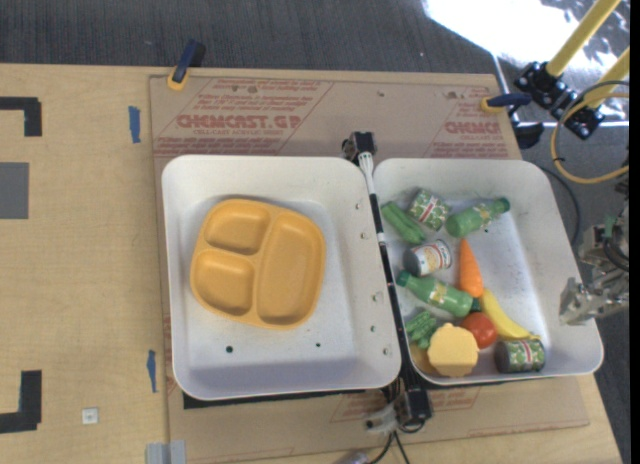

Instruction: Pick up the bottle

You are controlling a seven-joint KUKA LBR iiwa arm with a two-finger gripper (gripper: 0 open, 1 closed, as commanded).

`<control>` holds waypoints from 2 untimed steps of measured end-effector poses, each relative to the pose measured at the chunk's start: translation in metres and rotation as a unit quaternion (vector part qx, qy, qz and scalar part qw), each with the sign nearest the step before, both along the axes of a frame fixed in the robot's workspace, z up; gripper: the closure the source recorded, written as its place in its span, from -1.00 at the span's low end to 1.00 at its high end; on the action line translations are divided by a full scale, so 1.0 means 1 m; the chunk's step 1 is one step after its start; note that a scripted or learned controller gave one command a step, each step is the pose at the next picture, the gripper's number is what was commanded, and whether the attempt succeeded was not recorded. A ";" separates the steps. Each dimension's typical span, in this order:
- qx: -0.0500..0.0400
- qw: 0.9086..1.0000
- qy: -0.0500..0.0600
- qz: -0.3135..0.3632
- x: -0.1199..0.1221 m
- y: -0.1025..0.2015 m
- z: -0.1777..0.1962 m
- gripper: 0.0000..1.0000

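Observation:
Two green bottles lie in the right bin point(560, 242). One bottle point(478, 217) rests near the far wall, tilted with its neck toward the upper right. The other bottle point(438, 295) lies in the middle, left of an orange carrot point(470, 267). My gripper point(590, 297) shows as a grey metal shape just outside the right bin's right rim, low at the view's right edge. It is apart from both bottles and nothing is seen in it.
The right bin also holds a green-labelled can point(428, 208), a white can point(430, 257), a third can point(520, 354), a banana point(505, 317), a tomato point(480, 329), a yellow block point(453, 349) and green vegetables point(402, 222). A yellow divided plate point(258, 260) sits in the left bin point(190, 352).

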State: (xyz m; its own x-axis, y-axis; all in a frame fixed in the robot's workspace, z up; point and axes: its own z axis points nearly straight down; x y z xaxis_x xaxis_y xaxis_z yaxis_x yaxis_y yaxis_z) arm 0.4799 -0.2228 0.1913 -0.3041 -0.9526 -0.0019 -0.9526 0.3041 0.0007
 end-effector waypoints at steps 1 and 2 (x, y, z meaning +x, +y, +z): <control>0.001 0.983 0.000 0.181 -0.001 0.001 -0.081 1.00; 0.000 0.955 -0.002 0.298 0.000 0.008 0.024 1.00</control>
